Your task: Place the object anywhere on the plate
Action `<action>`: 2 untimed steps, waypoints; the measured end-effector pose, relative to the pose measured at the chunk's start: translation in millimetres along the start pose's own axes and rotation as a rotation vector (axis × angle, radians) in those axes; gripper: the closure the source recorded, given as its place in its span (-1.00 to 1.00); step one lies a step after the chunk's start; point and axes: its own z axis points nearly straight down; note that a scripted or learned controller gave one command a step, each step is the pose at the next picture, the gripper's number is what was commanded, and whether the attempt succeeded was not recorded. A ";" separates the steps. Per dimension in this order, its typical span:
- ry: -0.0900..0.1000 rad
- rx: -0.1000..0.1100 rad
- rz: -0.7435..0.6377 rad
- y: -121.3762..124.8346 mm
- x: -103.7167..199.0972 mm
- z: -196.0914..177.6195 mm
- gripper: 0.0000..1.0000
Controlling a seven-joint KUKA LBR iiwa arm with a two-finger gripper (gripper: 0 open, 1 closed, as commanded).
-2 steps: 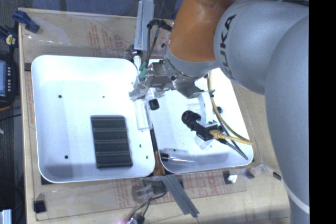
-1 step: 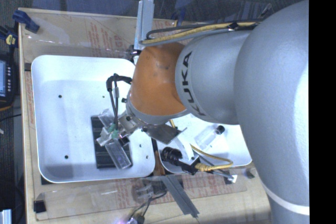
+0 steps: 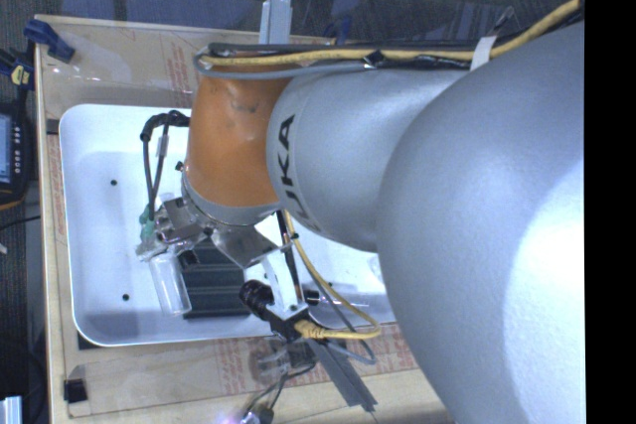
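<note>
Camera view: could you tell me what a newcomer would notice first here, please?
The grey arm dominates, filling the right and centre of the view, with its orange band at the middle. Below the band, the claw hangs over the left white bin, near that bin's lower edge.

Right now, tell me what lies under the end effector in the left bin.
Under the end effector shows bare white floor of the left bin. The arm covers the bin's right part, so anything there is hidden.
</note>
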 end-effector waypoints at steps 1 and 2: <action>0.001 0.004 0.500 19.2 -63.7 50.8 1.00; 0.002 0.000 0.442 35.7 -44.3 57.7 1.00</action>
